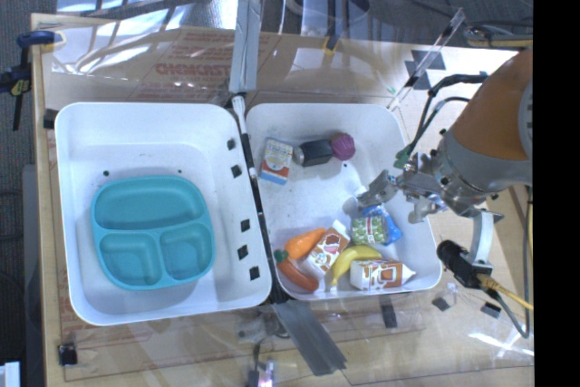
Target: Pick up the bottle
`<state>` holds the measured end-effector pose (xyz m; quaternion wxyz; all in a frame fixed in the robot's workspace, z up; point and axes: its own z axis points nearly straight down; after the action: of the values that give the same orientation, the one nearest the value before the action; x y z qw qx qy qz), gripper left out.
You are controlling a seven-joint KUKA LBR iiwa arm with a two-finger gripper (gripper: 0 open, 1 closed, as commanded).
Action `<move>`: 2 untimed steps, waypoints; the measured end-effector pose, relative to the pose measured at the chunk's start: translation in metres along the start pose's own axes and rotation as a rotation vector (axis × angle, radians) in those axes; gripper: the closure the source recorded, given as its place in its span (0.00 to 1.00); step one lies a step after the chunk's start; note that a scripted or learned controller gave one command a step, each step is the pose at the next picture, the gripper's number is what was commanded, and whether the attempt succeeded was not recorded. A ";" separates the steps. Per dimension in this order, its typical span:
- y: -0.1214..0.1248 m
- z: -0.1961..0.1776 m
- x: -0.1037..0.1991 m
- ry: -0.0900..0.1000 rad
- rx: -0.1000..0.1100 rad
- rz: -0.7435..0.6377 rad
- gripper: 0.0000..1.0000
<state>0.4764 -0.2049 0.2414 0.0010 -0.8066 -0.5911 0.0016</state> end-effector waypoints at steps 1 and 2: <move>0.026 0.010 0.014 0.001 -0.001 -0.055 0.00; -0.008 0.096 0.024 0.001 0.004 -0.088 0.00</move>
<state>0.4756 -0.1799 0.1456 0.0030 -0.7798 -0.6260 0.0021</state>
